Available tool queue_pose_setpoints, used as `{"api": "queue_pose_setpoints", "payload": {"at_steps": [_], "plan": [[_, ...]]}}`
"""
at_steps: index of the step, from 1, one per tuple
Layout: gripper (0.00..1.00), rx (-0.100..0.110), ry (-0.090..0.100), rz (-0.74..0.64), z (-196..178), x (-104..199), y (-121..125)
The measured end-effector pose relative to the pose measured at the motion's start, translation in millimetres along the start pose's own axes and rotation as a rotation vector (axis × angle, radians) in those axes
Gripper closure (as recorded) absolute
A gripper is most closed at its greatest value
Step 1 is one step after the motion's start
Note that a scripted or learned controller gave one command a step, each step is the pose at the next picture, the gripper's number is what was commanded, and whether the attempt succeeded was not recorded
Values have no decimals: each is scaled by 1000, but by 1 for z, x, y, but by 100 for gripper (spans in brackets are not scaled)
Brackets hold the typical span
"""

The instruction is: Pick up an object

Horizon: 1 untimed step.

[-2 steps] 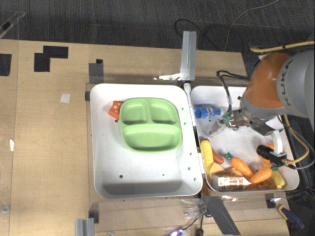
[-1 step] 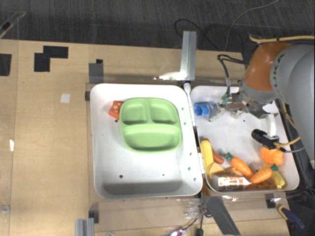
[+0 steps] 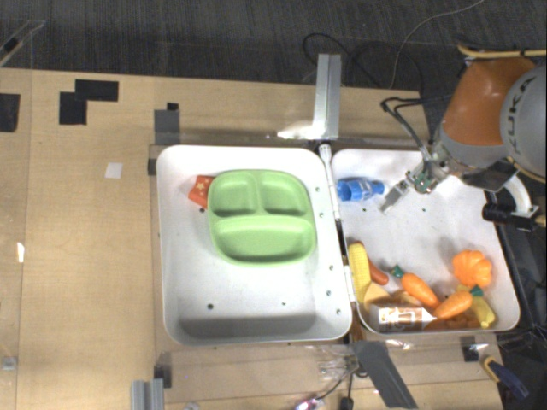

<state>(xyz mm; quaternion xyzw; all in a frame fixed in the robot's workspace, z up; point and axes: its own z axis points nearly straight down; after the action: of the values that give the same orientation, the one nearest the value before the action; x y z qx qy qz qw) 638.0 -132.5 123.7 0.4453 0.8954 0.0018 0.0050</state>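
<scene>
Two shallow white bins sit side by side on the wooden worktop (image 3: 77,272). The left bin (image 3: 184,297) holds a green divided plate (image 3: 261,214) with three compartments, lying flat toward the far side; a small red and orange item (image 3: 200,191) pokes out from under its left edge.

The right bin (image 3: 427,246) carries the loose objects. A blue bottle-like item (image 3: 359,189) lies on its side near the far left corner, close to the wall shared with the other bin. Along the near edge there is a cluster: a yellow corn cob (image 3: 360,265) by the left wall, an orange carrot (image 3: 418,288) beside it, a second carrot (image 3: 453,304) further right, a small brown packet with a white label (image 3: 402,316) against the near wall, and an orange pumpkin-shaped toy (image 3: 473,268) toward the right.

The arm (image 3: 491,114) reaches in from the right, its orange band above the far right of the right bin. The jaws (image 3: 402,191) hang over the far part of that bin, just right of the blue item and apart from it. Nothing shows between them; whether they stand apart or together cannot be told.
</scene>
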Motion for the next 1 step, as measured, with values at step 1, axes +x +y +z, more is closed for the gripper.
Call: {"api": "queue_pose_setpoints", "payload": {"at_steps": [1], "plan": [[0, 6, 3, 280, 36, 7, 38]]}}
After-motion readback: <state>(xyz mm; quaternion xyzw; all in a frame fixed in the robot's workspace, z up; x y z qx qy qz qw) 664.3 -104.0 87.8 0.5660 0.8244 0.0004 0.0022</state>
